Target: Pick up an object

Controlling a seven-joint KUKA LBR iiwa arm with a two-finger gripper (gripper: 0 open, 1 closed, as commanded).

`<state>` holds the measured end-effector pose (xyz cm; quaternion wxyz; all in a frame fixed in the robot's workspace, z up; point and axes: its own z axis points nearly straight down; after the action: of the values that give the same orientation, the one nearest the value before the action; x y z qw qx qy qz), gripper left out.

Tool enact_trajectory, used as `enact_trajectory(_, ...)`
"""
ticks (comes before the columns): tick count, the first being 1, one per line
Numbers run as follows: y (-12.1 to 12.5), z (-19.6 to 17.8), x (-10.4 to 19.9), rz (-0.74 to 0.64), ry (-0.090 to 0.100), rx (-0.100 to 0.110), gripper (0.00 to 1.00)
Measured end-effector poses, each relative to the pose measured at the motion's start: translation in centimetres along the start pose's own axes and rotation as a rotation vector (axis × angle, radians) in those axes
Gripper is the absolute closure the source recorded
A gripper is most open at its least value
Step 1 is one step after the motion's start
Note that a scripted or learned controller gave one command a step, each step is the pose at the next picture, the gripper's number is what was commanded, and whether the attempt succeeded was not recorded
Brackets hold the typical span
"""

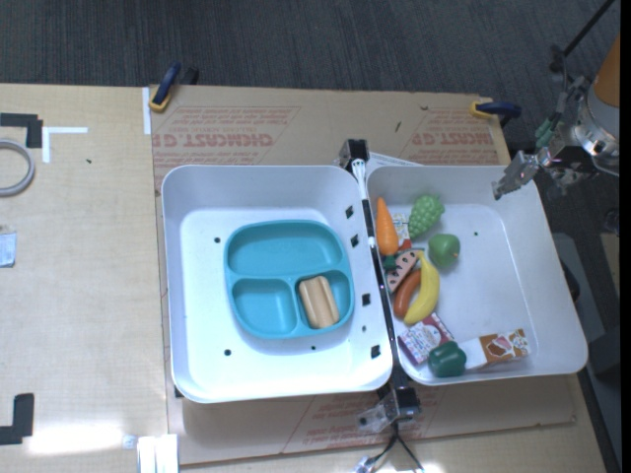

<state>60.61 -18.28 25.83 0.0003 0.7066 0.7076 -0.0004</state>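
The right bin holds a pile of toy food along its left side: a carrot, green grapes, a green apple, a banana, a hot dog, a dark green pepper and two small printed packets. In the left bin a blue divided plate carries a bread roll. My gripper hangs at the right bin's far right corner, above the rim and apart from all the food. Nothing shows between its fingers.
Both bins rest on a cardboard sheet clamped at its far corners by blue-yellow clips. The wooden bench stretches to the left. The arm's wrist enters at the upper right.
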Motion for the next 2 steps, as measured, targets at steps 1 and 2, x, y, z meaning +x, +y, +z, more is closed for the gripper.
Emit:
enact_trajectory(1,3.7,14.9,4.7,0.001,0.001,-0.012,0.00)
enact_trajectory(2,4.0,16.2,8.4,0.000,-0.001,-0.007,0.00)
